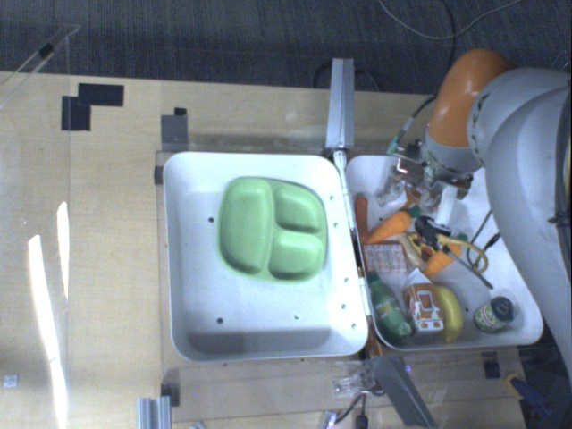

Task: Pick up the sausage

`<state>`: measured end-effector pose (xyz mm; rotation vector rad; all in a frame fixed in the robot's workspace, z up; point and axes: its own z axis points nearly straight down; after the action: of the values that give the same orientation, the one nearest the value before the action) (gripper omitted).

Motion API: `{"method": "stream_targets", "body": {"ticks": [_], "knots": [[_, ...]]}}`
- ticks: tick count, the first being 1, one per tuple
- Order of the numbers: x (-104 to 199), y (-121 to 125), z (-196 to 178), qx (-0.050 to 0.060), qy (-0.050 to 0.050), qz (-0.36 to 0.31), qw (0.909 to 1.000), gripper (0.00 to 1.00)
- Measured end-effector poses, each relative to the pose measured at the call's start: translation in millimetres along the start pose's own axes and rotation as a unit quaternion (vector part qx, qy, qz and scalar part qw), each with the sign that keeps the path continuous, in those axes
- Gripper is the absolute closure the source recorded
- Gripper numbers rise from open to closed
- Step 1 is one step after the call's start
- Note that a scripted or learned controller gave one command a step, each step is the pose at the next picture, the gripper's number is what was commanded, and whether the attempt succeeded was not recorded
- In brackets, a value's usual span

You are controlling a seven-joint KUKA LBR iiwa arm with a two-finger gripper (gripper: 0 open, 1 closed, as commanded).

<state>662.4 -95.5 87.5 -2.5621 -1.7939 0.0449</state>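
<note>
Pale wooden bench (89, 266), two white bins (179, 329), dark carpet (179, 16)

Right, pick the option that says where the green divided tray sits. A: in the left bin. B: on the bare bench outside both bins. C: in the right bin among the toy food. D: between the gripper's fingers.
A: the green divided tray lies flat in the middle of the left bin, apart from the cluttered right bin where the arm works.

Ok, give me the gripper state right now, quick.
Gripper: cannot be told whether open or closed; it sits low in the right white bin, near the reddish-brown sausage, with nothing visibly held.
</note>
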Motion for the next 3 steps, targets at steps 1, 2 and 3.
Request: {"method": "stream_targets", "body": {"ticks": [1,2,3], "knots": [[4.0,0.7,-0.6,-0.003,0.002,0.049,0.9988,1.0],[8.2,1.9,-0.9,-0.003,0.009,0.141,0.99,1.0],[77.8,-23.3,-98.0,-0.012,0.012,0.26,0.9656,1.0]]}}
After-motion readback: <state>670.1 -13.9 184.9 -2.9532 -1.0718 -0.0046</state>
